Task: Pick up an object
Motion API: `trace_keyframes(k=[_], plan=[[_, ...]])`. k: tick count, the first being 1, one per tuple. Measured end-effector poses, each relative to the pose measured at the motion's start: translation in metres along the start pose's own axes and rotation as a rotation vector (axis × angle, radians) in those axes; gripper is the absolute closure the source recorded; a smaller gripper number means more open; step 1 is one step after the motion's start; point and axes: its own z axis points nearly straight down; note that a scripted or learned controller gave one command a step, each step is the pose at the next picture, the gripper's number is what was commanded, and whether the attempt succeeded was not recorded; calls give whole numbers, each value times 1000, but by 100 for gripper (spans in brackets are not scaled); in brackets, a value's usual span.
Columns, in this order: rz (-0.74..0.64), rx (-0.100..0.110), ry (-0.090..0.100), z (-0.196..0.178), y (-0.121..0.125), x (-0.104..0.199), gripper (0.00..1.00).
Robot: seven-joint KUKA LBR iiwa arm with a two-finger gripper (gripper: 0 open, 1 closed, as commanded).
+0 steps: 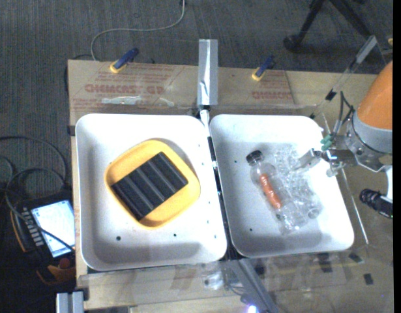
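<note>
A yellow block with a black ribbed top (152, 182) lies in the middle of the left bin (96, 240). In the right bin (242, 230) a clear plastic bottle (267, 181) with a black cap and an orange label lies on its side. Crumpled clear plastic (297, 191) rests against its right side. My gripper (321, 158) hangs over the right bin's upper right part, just right of the crumpled plastic, with the orange-banded arm (379, 106) behind it. Nothing is visibly held.
A metal rail (207, 70) runs along the divide between the bins at the back. Two blue and yellow clamps (124, 59) (263, 68) hold the cardboard backing. A tablet and cables (47, 223) sit on the floor to the left.
</note>
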Motion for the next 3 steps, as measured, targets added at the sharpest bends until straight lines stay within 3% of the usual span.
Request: trace_keyframes(k=[1,2,3], plan=[[-5,-3,-3,75,-17,20,0],[180,-23,-8,110,-3,54,0],[100,-2,-2,94,8,9,0]])
